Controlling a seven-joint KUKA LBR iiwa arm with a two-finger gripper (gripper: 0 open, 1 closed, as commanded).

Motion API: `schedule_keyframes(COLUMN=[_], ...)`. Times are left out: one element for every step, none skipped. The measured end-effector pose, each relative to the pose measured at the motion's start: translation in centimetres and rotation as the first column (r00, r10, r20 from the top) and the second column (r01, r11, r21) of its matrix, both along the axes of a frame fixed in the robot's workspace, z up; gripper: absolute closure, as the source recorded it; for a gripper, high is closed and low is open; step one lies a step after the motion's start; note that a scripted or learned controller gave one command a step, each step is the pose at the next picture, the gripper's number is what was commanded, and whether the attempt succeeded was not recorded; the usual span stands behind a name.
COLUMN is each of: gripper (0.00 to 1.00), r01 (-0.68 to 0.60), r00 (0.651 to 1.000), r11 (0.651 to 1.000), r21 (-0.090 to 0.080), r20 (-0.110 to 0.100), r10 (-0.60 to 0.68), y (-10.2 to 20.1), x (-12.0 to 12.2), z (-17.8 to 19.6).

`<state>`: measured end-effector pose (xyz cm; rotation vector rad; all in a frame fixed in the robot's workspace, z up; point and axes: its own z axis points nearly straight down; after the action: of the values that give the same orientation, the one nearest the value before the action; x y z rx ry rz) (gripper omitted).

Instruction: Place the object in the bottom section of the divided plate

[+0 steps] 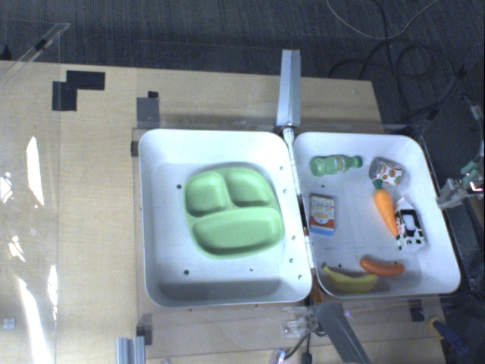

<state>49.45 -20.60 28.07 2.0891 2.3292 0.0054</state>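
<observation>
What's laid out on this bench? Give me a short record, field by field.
left bin: holds a green divided plate, two small sections at the top, one wide section at the bottom
right bin: green bottle, carton, carrot, cow-patterned box, sausage, banana, patterned item
plate contents: nothing

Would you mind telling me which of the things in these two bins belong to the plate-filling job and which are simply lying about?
Job:
- divided plate, left bin
- right-bin items, any could be the object: green bottle, carrot, banana, sausage, small carton, cow-patterned carton, patterned packet

Lying about:
- black cables
</observation>
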Motion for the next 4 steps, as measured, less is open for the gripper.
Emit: schedule_keyframes(gripper=[1.00, 1.00, 1.00, 1.00], r01=[-0.253, -0.098, 0.054, 0.155], r00=[0.967, 0.995, 0.999, 0.988], r11=[0.967, 0.995, 0.999, 0.988], r21=[0.003, 0.005, 0.002, 0.005], r20=[-0.004, -0.006, -0.003, -0.008], r10=[0.253, 0.098, -0.054, -0.155], y=[0.1, 8.8, 0.0, 0.1], x=[0.0, 1.5, 1.1, 3.9], z=[-15.9, -11.9, -4.9, -11.3])
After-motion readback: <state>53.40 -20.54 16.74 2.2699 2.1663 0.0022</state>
